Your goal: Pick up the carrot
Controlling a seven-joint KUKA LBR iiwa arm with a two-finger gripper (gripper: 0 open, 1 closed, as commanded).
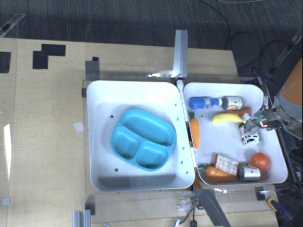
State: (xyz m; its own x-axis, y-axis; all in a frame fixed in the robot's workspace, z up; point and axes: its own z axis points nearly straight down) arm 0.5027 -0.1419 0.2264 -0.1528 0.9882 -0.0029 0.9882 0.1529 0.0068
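So our carrot point(194, 133) sits upright in frame along the right bin's point(279, 171) left wall, long axis vertical. The pincer point(253, 122) is over by the right wall, so carrot's due left. Can't tell if it's released or clenched.

Carrot point(194, 133) lies against right bin's point(279, 148) left wall.

arm point(292, 86): cut off by the right edge, just the wrist end showing
gripper point(254, 123): fingers too small and cluttered to read
can point(249, 173): label too small to read
orange item point(218, 172): partly under the small box point(226, 163)
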